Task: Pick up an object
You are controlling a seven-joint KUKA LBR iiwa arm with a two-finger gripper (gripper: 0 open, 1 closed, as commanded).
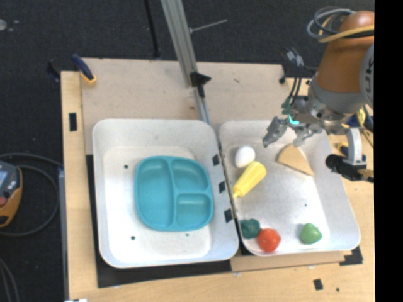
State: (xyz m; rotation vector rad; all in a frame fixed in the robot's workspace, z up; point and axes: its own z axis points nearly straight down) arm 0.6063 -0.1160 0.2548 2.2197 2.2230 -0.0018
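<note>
The right bin (327, 212) holds a white egg-like ball (244, 155), a yellow corn-like piece (249, 178), a tan cheese wedge (296, 160), a dark green piece (250, 227), a red tomato (269, 239) and a green ball (310, 233). My gripper (286, 134) hangs over the bin's back part, just above the cheese wedge's upper left corner and right of the white ball. Its two fingers are spread apart and open, with nothing between them.
The left bin (110, 168) carries a teal divided plate (174, 191). A metal post (182, 39) rises behind the bins, near their shared edge. Black clips (222, 175) sit along the divide between the bins.
</note>
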